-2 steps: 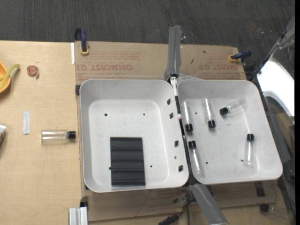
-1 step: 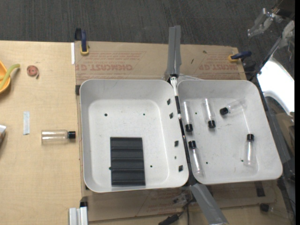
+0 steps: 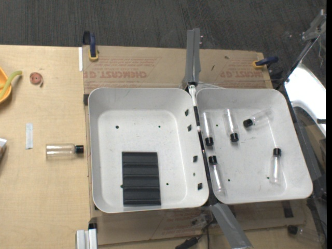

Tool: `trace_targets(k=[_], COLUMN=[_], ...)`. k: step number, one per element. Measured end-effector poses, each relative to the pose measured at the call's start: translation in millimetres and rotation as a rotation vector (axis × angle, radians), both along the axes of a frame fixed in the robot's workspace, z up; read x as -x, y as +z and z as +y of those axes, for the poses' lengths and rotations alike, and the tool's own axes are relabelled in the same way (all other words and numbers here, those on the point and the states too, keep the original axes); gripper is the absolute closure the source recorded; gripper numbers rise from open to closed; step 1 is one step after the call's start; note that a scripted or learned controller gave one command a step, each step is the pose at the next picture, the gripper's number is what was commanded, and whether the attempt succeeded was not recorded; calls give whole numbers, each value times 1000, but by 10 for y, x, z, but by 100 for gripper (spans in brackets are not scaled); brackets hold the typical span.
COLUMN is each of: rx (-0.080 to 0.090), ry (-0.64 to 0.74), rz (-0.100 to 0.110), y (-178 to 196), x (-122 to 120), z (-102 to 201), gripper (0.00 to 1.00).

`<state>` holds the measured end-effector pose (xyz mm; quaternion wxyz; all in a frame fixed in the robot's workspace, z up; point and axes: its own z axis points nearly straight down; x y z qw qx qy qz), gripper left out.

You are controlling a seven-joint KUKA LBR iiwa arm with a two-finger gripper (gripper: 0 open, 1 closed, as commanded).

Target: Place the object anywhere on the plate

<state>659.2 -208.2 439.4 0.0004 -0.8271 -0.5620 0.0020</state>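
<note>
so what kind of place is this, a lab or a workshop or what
Most likely a robotics lab test bench. Two shallow white bins sit side by side on cardboard clamped to a wooden bench, the right one holding several clear vials with black caps, the left a dark ribbed plate.

You are looking down on a tabletop (image 3: 46, 201) with two bins side by side, touching along their inner walls. In the left bin (image 3: 98, 113), a ridged plate (image 3: 140, 179) lies near the front wall. In the right bin (image 3: 295, 191), five vials lie scattered: two (image 3: 207, 128) (image 3: 216, 174) along the left wall, one behind the other, two (image 3: 230, 124) (image 3: 258, 120) near the back, and one (image 3: 275, 166) toward the right wall. Another vial (image 3: 64, 150) lies on the tabletop just left of the left bin.
</note>
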Motion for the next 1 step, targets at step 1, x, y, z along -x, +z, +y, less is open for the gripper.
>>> trace_targets(k=[1], rx=[0], ry=[-174], rz=[1], y=[3], x=[-1], z=[657], gripper=[0])
